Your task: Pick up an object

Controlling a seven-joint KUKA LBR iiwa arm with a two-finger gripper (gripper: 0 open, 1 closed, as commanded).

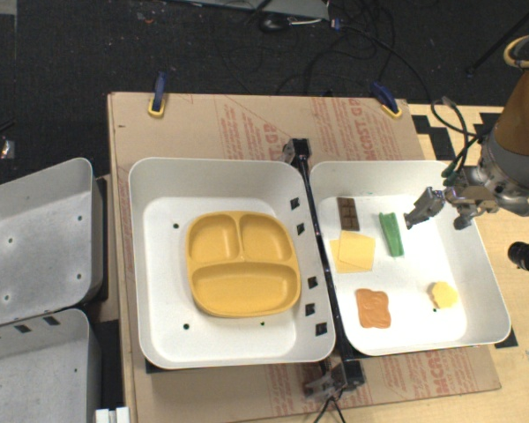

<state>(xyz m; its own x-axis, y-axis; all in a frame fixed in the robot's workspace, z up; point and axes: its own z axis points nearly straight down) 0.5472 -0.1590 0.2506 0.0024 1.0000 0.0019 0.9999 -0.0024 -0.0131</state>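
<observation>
Two white bins side by side on the bench. Left bin [150, 236] holds a yellow tray [243, 263] with three compartments, nothing in it. Right bin [476, 263] has the small items: brown bar [348, 213] near the divider, yellow slab [353, 252] just below it, green stick [391, 234] right beside the slab, orange piece [373, 308] lower middle, yellow lump [442, 295] toward the lower right.

Gripper [436, 208] sits over the right bin's upper right part, just right of the green stick and apart from it. One dark finger [422, 208] angles down-left; the other is hidden behind the wrist hardware, so can't tell the opening. Nothing seen between the fingers, no grasp.

Step in hand, by my read: approach and pick a target. Green stick is the closest candidate (long, thin, lying roughly straight up the view). To do it well: centre over the stick's middle, turn the wrist so the fingers close across its narrow width, not along its length, then drop straight down. Keep off the slab next door, since the gap on that side looks tight and a finger landing on it could shove both. The lump is the fallback, well apart from everything, easier clearance.
</observation>
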